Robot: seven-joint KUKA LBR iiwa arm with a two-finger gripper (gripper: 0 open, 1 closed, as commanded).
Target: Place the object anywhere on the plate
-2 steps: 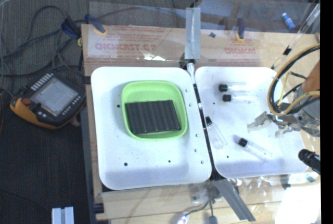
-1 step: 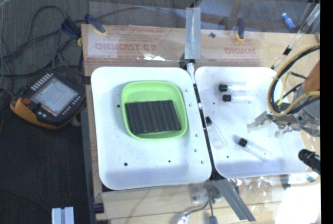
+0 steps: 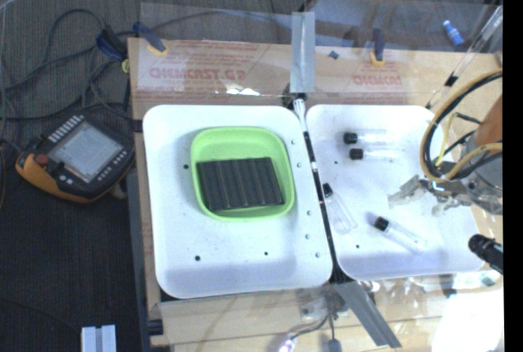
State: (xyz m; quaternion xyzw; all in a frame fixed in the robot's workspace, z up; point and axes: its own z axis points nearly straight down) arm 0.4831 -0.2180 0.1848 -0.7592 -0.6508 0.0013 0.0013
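While the claw (image 3: 425, 191), its state not discernible, hovers over the right bin (image 3: 409, 256), one capped vial (image 3: 398, 233) should be gripped mid-body for the green plate (image 3: 242, 172).

The plate (image 3: 242, 172) lies in the left bin (image 3: 172, 252); capped tubes (image 3: 364, 136) lie scattered in the right bin (image 3: 368, 260).

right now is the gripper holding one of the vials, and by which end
Nothing is held. The gripper hangs open over the right bin, with no vial between its fingers. The nearest black-capped vial lies in the bin below it.
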